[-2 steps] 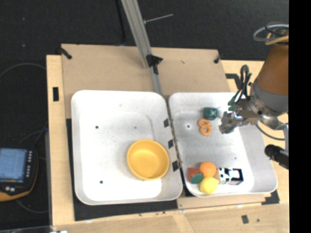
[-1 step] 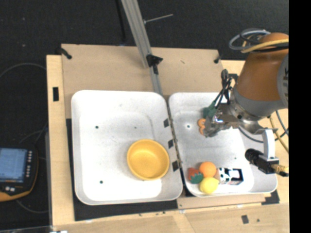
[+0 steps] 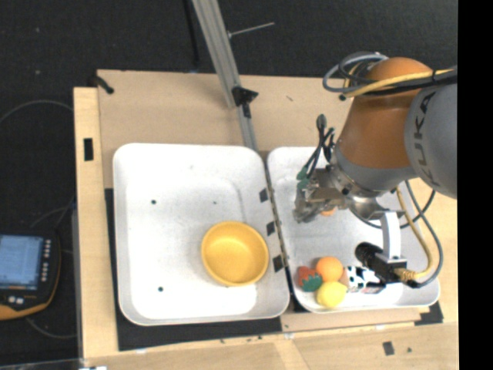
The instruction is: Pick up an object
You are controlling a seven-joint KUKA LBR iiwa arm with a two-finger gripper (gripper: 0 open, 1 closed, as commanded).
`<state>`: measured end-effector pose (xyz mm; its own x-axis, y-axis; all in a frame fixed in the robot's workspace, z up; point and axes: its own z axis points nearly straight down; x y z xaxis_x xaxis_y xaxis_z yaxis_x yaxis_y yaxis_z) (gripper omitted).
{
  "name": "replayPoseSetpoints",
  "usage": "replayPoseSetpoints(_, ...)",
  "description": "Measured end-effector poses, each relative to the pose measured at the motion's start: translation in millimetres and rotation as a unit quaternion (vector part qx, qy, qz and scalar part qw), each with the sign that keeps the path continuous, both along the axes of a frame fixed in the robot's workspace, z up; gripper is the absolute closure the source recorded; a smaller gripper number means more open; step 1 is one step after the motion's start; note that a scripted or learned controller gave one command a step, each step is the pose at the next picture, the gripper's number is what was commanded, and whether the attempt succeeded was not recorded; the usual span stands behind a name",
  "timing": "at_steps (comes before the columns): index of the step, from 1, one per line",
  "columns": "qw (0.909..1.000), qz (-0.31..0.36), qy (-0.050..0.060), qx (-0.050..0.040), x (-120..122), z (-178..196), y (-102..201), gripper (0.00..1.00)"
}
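Nearest the camera, at the lower edge of the view, the front rim of the right bin [image 3: 362,308] was seen, and against it a small cluster of objects was gathered: a yellow ball [image 3: 331,294], an orange ball [image 3: 330,268] just behind it and touching it, a red and green piece [image 3: 309,277] to their left, and a black-and-white item [image 3: 359,278] to their right. A black cylindrical fitting [image 3: 375,259] on the arm's cabling was seen just above that last item.

In the left bin [image 3: 154,206], a yellow bowl [image 3: 234,253] was found upright near the front right corner, close to the wall shared with the other bin.

Further back, the gripper [image 3: 310,203] was positioned low over the rear left part of the right bin, well apart from the cluster of objects. A small patch of orange was visible beside it, but whether anything was held between the fingers could not be told, nor how far they were parted.

Behind it, the grey arm with its orange band [image 3: 377,129] was seen entering from the right, and a grey metal post [image 3: 219,52] slanted up across the bench [image 3: 169,106] at the back.
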<state>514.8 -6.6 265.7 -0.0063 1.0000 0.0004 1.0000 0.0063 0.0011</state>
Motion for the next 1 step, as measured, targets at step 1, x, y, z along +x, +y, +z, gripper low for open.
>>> replayPoseSetpoints(1,1.0000,0.000,0.002,0.0002,11.1,-20.3,54.7,1.00)
